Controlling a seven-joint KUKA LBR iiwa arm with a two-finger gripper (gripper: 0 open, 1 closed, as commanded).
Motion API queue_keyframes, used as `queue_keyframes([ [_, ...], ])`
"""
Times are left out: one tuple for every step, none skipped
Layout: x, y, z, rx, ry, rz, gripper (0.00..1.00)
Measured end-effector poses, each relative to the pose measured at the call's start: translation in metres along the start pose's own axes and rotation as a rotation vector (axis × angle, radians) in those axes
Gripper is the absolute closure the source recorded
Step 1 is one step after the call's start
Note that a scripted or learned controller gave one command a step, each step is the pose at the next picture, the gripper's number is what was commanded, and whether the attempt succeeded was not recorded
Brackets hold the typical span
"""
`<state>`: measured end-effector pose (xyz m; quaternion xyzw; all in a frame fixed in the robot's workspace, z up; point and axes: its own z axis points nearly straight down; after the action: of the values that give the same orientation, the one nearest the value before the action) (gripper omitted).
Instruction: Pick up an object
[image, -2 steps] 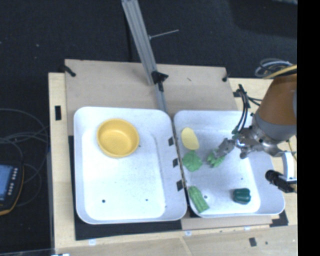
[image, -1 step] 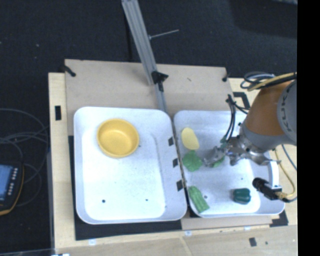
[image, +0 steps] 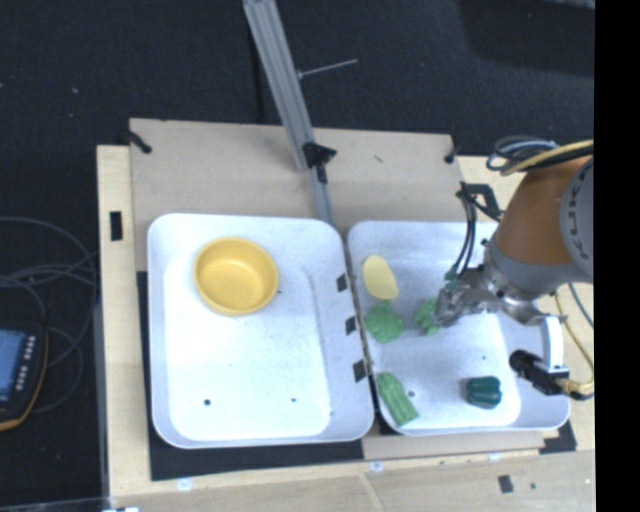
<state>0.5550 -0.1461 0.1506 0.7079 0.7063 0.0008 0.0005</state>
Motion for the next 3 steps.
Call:
queue_keyframes([
  [0.007,0.008,-0.055,-0.003,-0.001,-0.003,1.00],
  [0.004,0.005,-0.117,-0.004,-0.001,-0.002,1.00],
  [0.004,0.006,-0.150,-0.002,-0.001,-0.002,1.00],
])
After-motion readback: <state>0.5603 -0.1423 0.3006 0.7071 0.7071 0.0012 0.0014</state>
